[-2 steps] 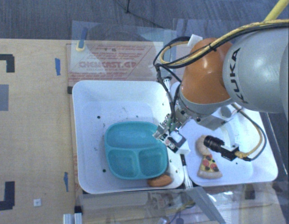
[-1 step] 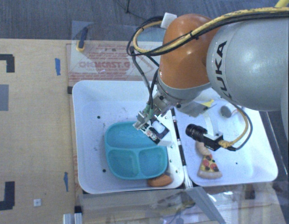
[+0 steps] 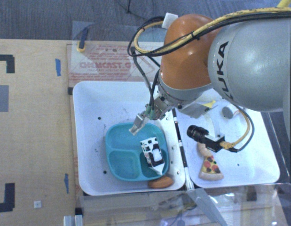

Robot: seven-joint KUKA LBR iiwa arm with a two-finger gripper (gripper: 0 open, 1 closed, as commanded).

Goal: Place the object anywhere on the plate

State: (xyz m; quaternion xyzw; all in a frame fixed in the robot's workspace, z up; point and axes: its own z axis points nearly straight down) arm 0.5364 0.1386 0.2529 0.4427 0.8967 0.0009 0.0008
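I see the black-and-white carton (image 3: 152,155) lying on the teal divided plate (image 3: 122,155); gripper (image 3: 138,124) above, grip state unclear; next, retreat.

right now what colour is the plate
Teal blue plate, in the camera view.

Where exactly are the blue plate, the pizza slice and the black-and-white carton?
blue plate (image 3: 121,161): camera view, left compartment floor.
pizza slice (image 3: 210,168): camera view, topping middle.
black-and-white carton (image 3: 152,153): camera view, printed top face.

plate (image 3: 121,157): teal, smooth plastic | bins (image 3: 89,126): glossy white | bench (image 3: 32,126): matt, likely wood
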